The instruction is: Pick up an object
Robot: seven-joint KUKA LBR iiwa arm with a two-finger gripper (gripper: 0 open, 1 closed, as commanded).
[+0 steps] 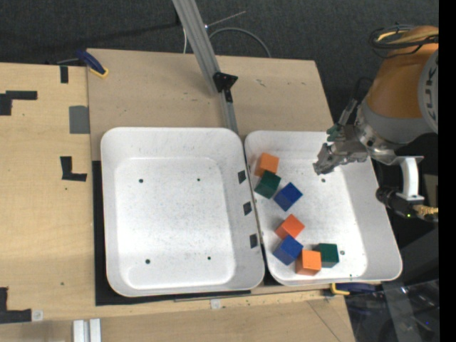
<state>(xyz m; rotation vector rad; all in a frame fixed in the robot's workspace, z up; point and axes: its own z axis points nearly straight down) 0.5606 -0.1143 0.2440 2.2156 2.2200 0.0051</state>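
The right bin [360, 212] holds several small cubes. An orange cube [267, 164], a green cube [268, 185] and a blue cube [288, 195] lie near its upper left. Lower down sit an orange cube [290, 227], a blue cube [288, 249], another orange cube [310, 261] and a green cube [328, 254]. My gripper [324, 165] hangs over the bin's upper right part, to the right of the upper cubes and apart from them. I see nothing between its fingers.
The left bin [117, 191] lies beside the right one. A slanted metal pole [203, 41] rises from behind the bins. The arm's orange band [402, 84] is at the right. Black tape marks sit on the bench at the left.
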